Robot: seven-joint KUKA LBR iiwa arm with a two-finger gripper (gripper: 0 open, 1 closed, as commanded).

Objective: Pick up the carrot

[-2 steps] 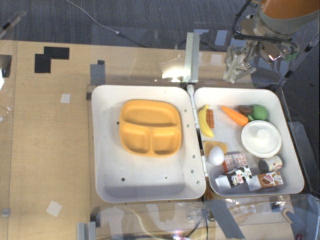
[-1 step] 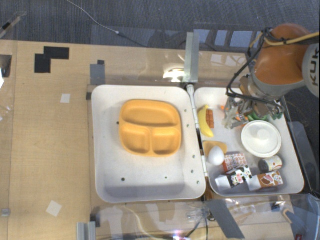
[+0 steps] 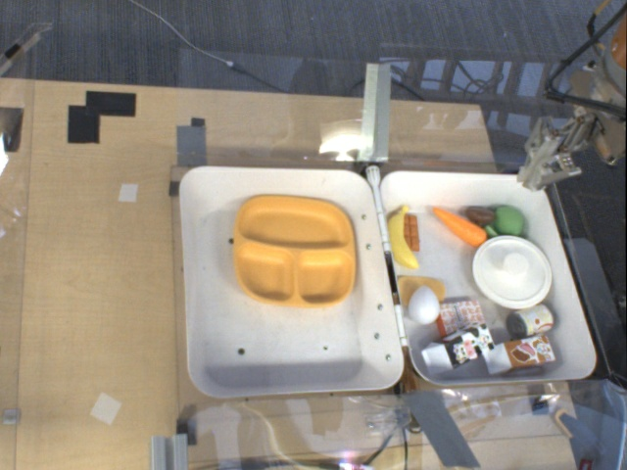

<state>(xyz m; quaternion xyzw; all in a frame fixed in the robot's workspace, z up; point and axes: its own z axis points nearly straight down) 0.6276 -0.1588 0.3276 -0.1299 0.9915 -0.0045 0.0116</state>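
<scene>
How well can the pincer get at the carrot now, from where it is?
Probably yes. The pincer hangs at the right bin's far right corner, and the carrot lies uncovered on top. The green ball and white bowl sit close beside it, which could crowd the approach.

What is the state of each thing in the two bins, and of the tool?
carrot: lying flat in the right bin, not gripped
banana: lying along the right bin's left wall
white bowl: upright
egg: resting loose
yellow divided tray: right way up in the left bin
tool: above the right bin's far right corner, holding nothing
</scene>
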